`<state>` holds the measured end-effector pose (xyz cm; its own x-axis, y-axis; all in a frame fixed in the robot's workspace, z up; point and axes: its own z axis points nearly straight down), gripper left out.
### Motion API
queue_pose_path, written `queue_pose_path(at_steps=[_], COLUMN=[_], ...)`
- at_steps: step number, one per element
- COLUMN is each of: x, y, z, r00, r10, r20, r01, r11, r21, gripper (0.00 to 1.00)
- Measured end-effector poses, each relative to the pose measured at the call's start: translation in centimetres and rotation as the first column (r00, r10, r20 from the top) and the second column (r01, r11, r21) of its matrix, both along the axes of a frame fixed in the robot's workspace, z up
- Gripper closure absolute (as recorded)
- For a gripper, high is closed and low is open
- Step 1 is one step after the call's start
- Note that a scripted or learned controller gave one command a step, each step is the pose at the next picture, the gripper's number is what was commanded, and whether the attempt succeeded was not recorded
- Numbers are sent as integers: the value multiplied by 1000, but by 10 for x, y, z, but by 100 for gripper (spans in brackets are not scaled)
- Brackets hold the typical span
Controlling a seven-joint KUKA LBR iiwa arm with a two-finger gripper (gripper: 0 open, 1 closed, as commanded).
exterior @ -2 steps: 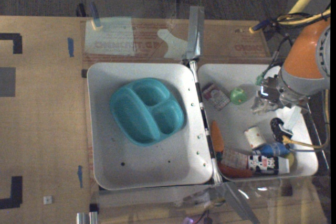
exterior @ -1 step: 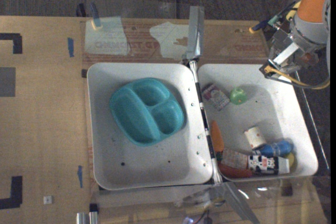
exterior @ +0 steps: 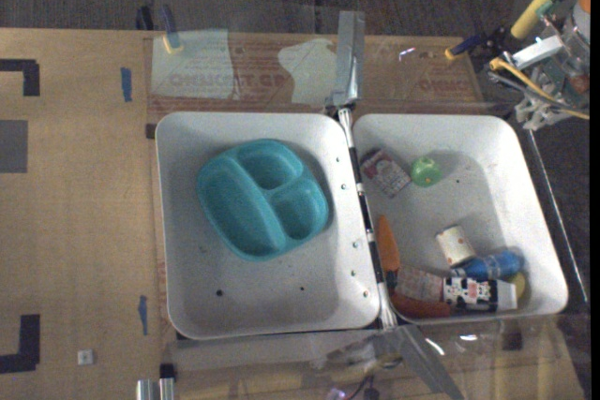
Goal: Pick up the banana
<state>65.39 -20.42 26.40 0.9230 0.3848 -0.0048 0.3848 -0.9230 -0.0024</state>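
The right bin [exterior: 525, 166] holds the loose objects. A yellowish sliver [exterior: 519, 284] peeks out at its near right corner, behind a blue bottle [exterior: 498, 264] and a black-and-white box [exterior: 480, 294]; it may be the banana, mostly hidden. My gripper [exterior: 546, 98] hangs at the view's right edge, above the right bin's far right corner, with yellow cables around it. It is well away from the objects and nothing shows between its fingers.
Also in the right bin are a red-and-white packet [exterior: 384, 171], a green fruit [exterior: 427, 170], an orange carrot [exterior: 387, 244], a white cup [exterior: 457, 245] and a red item [exterior: 422, 305]. A teal divided plate [exterior: 263, 198] lies in the left bin [exterior: 178, 229].
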Motion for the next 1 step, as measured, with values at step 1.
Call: queue_pose_path(at_steps=[1], x=[0], y=[-16], z=[47], r00=[983], r10=[-184], r20=[0], r01=[184], r11=[983], r21=[-1], gripper=[100])
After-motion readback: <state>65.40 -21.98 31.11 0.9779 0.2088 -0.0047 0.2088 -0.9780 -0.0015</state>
